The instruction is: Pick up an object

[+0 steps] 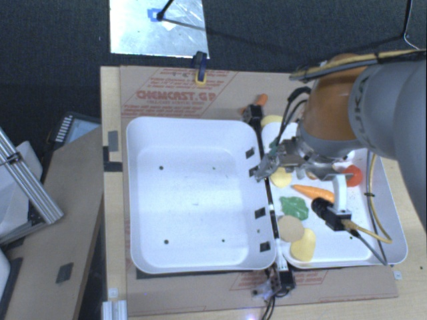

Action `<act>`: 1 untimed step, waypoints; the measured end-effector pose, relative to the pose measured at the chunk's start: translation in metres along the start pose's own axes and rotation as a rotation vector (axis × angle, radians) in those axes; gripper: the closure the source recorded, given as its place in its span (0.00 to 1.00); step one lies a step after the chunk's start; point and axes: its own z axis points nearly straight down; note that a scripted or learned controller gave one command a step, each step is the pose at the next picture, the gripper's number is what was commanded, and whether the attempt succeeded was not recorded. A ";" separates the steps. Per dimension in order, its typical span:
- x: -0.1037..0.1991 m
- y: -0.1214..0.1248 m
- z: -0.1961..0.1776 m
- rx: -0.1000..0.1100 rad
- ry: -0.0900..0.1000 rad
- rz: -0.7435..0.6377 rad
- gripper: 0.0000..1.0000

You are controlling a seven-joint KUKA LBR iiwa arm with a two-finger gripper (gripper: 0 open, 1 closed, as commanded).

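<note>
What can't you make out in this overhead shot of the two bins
- Gripper's state: the arm's wrist hides it in the camera view.
- Right bin: its far part lies under the arm.
- Red object: partly covered, identity unclear.
- Yellow piece: the wrist cables cross it.

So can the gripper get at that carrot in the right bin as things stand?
Probably yes. The carrot lies uncovered on top, just beside the gripper, though a green piece crowds its near side.
</note>
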 end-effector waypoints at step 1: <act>0.058 0.013 0.000 0.000 0.001 0.000 0.00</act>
